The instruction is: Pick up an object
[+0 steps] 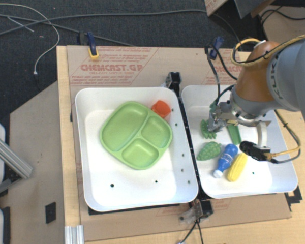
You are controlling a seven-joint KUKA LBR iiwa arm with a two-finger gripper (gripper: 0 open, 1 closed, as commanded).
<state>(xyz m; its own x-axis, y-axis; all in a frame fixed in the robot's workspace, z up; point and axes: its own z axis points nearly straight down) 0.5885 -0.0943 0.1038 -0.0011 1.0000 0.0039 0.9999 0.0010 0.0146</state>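
Gripper (pixel 217 120) is lowered into the right bin (pixel 279 179), directly over a small green toy (pixel 209 129) at the bin's left wall; whether the jaws are open or closed cannot be told. Just below lie a leafy green piece (pixel 208 150), blue bottle (pixel 226 159) and yellow corn (pixel 237 167), glossy plastic. In the left bin (pixel 91 187), a matte green divided plate (pixel 136 134) is touched by an orange piece (pixel 161 108).

in the right bin: a small green toy (pixel 209 129) near the left wall, a green leafy piece (pixel 208 150) below it, a blue bottle (pixel 225 159) lying tilted, touching a yellow corn cob (pixel 237 166) on its right.
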